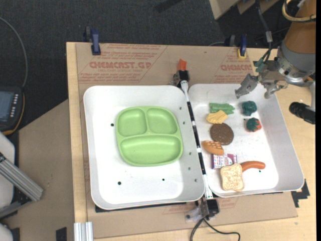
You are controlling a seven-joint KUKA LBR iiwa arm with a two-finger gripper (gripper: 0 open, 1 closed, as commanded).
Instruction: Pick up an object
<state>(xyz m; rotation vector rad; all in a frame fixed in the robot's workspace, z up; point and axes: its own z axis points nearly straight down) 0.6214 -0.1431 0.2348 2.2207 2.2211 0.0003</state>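
The right bin (281, 134) holds several toy foods: a green bean piece (221, 107), a yellow chip (216, 117), a brown round patty (221, 133), a dark teal lump (249, 107), a red and green strawberry-like piece (253, 125), a croissant (212, 147), a small pink packet (223, 160), a hot dog sausage (252, 165) and a toast slice (231, 177). My gripper (259, 88) hovers over the bin's far edge, above the teal lump, fingers spread apart and open with nothing between them.
The left bin (100, 174) carries a green three-compartment plate (148, 135). Clamps (94, 40) hold the cardboard-covered bench at the back. A black clip (181, 77) sits where the bins meet. The arm (299, 39) comes in from the upper right.
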